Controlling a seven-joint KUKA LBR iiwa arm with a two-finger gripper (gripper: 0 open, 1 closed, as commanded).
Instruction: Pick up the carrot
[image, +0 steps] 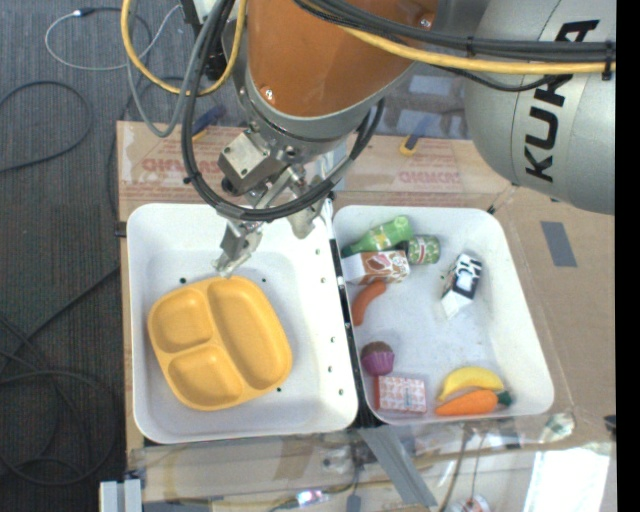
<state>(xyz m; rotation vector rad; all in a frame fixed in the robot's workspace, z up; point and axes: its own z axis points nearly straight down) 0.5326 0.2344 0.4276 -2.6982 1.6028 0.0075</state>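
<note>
While arm (320, 60) overhangs left bin (145, 300) (steeply).

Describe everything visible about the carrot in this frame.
The carrot is a small orange toy with a green stub at its right end, smooth and plastic-looking. It lies flat, roughly level across the picture, in the right bin's near right corner. A yellow banana lies just behind it, seemingly touching. A pink box sits to its left, a little apart. Nothing grips it; the gripper is over the left bin.
</note>
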